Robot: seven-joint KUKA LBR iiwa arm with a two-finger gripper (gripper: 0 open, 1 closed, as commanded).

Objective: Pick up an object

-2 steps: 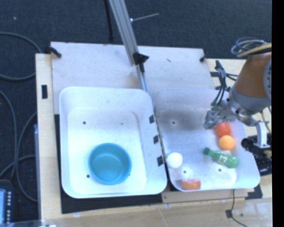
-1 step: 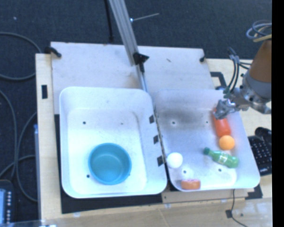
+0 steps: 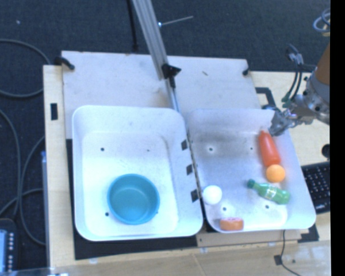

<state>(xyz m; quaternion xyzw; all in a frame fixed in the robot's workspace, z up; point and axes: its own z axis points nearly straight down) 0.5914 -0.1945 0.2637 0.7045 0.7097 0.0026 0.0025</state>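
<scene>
The arm [image 3: 321,88] shows a sliver of orange at its upper part and below that a grey, metallic wrist section with a dull sheen. Thin dark cables [image 3: 295,73] loop out from that wrist section, one arching upward to a small hooked end and others curving down along its side. The end effector [image 3: 279,125] is a compact block of grey metal with darker edges, small and angular beside the rounder wrist section; its details are too blurred to make out screws or markings.
</scene>
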